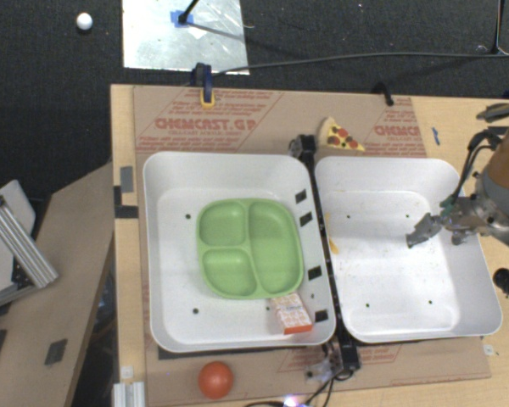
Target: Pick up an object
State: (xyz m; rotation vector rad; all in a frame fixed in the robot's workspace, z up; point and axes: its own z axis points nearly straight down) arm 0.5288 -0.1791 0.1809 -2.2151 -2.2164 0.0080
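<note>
Pincer blurs over right bin, arm cut off.

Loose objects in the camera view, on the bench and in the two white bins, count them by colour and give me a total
Green: 1, the divided plate in the left bin
Orange-red: 2, the ball on the bench in front of that bin, and the small box in the bin by the plate
Yellow: 1, the pizza-slice toy behind the bins
Total: 4
</note>
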